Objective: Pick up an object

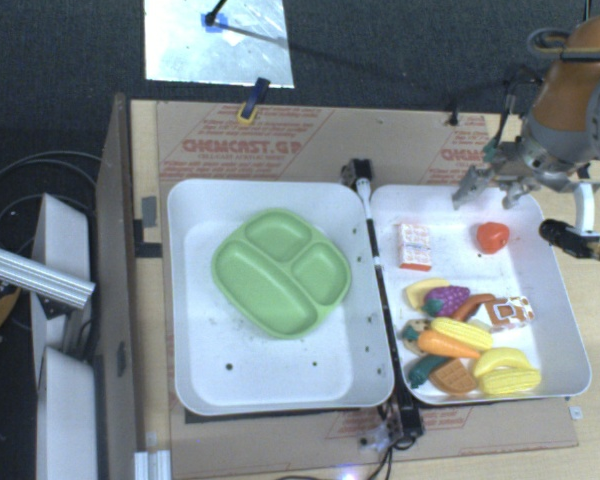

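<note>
Camera view, biggest item first:
- Left bin (195, 368), lower centre, bears a green divided plate (280, 271).
- Right bin (570, 348), lower right, holds the toy food.
- Grey arm (580, 88) enters at the upper right.
- Gripper (492, 191) hangs over the right bin's top edge, fingers spread apart, clamped on nothing.
- Toy food heap (465, 343) lies toward the bin's lower part.
- White carton (414, 245) lies mid-bin.
- Red tomato (492, 236) sits just below the gripper.

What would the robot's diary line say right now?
claw: open, holding nothing, above right bin's far edge | nearest: red toy | green plate: left bin
</note>
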{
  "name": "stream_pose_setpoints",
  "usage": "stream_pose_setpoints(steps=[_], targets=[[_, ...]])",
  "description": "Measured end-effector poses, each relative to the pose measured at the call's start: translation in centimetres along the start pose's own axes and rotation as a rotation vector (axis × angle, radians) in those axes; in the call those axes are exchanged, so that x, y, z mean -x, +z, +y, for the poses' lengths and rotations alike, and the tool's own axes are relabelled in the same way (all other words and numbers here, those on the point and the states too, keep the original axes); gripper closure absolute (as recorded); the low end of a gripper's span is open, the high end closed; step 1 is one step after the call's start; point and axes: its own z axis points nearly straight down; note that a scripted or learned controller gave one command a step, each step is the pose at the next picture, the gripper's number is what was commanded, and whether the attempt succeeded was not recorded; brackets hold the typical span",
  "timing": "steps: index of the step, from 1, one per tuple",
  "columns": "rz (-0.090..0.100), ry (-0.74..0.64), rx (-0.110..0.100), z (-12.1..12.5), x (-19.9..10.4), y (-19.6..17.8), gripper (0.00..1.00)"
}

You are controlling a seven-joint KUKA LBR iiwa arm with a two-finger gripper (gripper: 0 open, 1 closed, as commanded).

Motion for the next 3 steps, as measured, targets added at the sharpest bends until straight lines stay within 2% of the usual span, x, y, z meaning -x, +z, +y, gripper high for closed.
stream_pose_setpoints(steps=[1, 2, 3], targets=[[0.001, -0.001, -0.003, -0.7, 4.1, 6.7, 0.00], [0.003, -0.003, -0.004, -3.6, 2.6, 9.0, 0.00], [0.002, -0.004, 0.004, -3.3, 2.6, 7.7, 1.00]])
